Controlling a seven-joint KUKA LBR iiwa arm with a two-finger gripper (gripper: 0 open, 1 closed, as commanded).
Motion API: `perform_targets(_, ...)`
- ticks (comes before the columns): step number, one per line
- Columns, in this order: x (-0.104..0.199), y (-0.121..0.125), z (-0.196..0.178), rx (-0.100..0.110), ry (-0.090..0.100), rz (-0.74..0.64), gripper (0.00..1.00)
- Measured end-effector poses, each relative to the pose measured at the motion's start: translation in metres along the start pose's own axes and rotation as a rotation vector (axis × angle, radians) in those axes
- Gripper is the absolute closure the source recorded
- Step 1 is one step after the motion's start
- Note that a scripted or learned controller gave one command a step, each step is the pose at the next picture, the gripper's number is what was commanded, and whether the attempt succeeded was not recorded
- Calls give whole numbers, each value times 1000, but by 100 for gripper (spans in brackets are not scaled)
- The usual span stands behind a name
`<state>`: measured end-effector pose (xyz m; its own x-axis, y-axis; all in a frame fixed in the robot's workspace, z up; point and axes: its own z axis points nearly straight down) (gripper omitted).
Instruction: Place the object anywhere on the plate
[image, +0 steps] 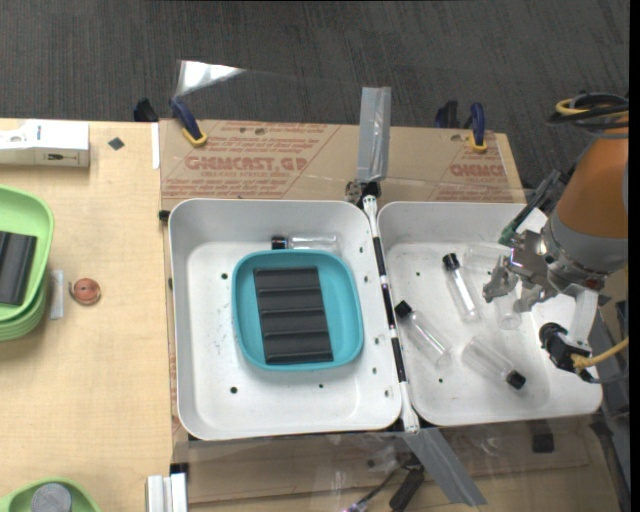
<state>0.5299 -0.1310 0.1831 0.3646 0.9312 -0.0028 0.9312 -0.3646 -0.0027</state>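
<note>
The objects to be moved are clear vials with black caps. Three lie in the right bin (560, 400): one vial (460, 285) near the bin's centre toward 11 o'clock, a second vial (420, 330) at the bin's 9 o'clock side, and a third vial (495, 362) toward 5 o'clock of centre. A fourth vial (305, 242) lies in the left bin (200, 380), on the bin floor just beyond the 12 o'clock edge of the plate, not on it.

The plate (345, 330) is teal and sits at the centre of the left bin. It carries a dark ribbed insert (292, 315). No vial rests on the plate or the insert.

The gripper (515, 290) hangs over the right bin at its 3 o'clock side, near the first vial but apart from it. No object is visible between the fingers. Whether the jaws are apart or together cannot be told from this view.

Status, as judged from this layout: the placement is not done. A grasp, a transfer across the divider between the bins, and a release over the plate all remain.
</note>
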Motion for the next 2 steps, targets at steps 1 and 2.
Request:
perform_targets(1, 98, -36, -8, 0, 1, -172, 100)
perform_targets(2, 97, -36, -8, 0, 1, -172, 0)
